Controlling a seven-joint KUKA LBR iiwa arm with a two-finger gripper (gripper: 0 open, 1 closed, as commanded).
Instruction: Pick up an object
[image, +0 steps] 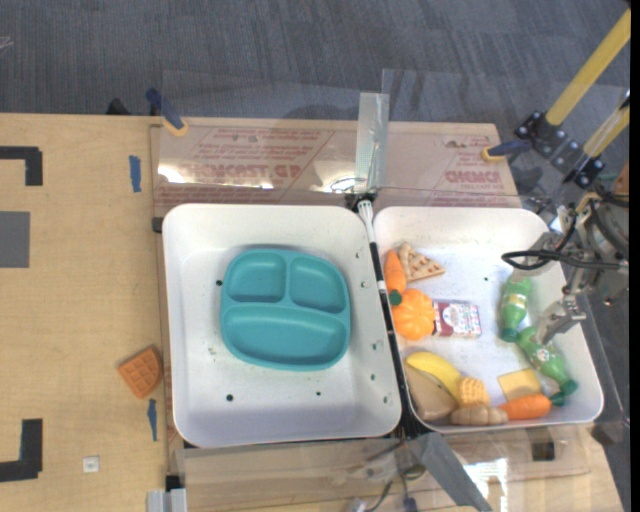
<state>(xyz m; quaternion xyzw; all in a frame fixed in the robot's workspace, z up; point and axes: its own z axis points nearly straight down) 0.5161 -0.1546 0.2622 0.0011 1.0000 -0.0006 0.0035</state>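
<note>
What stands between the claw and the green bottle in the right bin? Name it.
Nothing visible does. The claw hangs over the right side of the right bin, just beside the green bottle, with bare bin floor between them. The pink carton and the orange pumpkin lie on the bottle's far side.

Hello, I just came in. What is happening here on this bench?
A robot arm reaches in from the right over the right bin, which holds toy food: a pumpkin, a banana, a carrot, a green bottle and more. Its gripper hangs low beside the bottle, with nothing visibly between its fingers, so no pick is made yet. The left bin holds a teal divided plate. A toy waffle lies on the bench outside the bins.
</note>
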